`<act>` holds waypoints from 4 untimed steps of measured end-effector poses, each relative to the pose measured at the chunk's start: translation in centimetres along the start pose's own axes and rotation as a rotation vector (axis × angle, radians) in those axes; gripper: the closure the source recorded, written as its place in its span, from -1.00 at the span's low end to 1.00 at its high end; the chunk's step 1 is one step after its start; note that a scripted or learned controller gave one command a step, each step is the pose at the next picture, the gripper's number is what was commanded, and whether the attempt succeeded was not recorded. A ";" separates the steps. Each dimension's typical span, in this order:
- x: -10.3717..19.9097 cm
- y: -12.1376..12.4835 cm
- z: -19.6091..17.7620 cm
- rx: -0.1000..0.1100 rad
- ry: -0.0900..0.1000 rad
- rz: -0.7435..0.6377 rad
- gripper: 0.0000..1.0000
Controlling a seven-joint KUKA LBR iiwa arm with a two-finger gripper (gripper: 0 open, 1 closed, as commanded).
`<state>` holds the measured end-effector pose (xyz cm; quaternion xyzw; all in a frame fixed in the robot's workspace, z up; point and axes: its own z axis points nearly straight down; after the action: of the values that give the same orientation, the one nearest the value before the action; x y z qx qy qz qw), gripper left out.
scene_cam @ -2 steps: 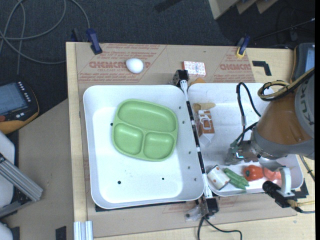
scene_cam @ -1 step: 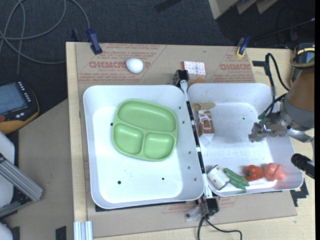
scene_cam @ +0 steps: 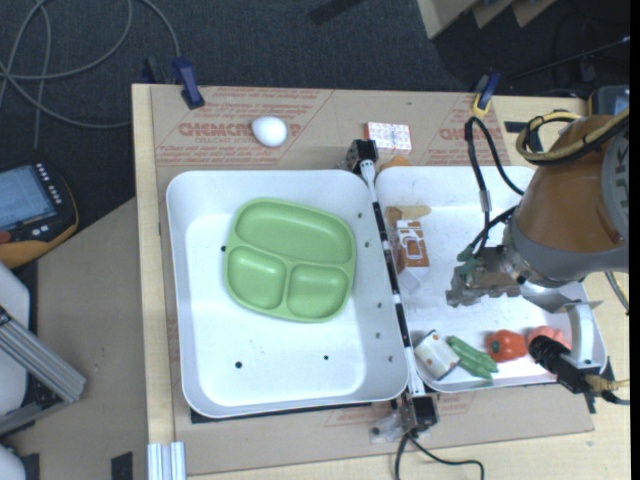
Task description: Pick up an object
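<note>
My gripper (scene_cam: 472, 284) hangs over the middle of the right bin (scene_cam: 450, 190), and I see nothing in it. A brown and white packet (scene_cam: 409, 240) lies to its left near the divider. Along the bin's front edge lie a small white cup-like thing (scene_cam: 432, 352), a green vegetable toy (scene_cam: 470, 357) and a red tomato toy (scene_cam: 507, 344). Another red piece (scene_cam: 546, 334) is partly hidden beside the wrist. The left bin (scene_cam: 200, 298) holds a green divided plate (scene_cam: 290, 259).
A white ball (scene_cam: 268, 130) and a small patterned box (scene_cam: 388, 136) sit on the cardboard behind the bins. Blue clamps (scene_cam: 187, 81) grip the board's far edge. The arm's grey and orange body (scene_cam: 575, 208) covers the right bin's right side.
</note>
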<state>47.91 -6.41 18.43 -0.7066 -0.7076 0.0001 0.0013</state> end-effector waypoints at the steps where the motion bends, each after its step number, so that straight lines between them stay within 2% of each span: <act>1: 8.1 0.0 0.0 -0.001 0.000 0.000 1.00; 2: 0.8 6.1 0.0 -0.004 -0.003 0.002 1.00; 3: 0.9 6.1 0.0 -0.003 -0.003 0.001 -1.00; 4: -2.4 12.6 8.2 -0.023 -0.003 0.001 -1.00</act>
<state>60.55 -8.82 10.25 -0.7068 -0.7073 -0.0069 -0.0078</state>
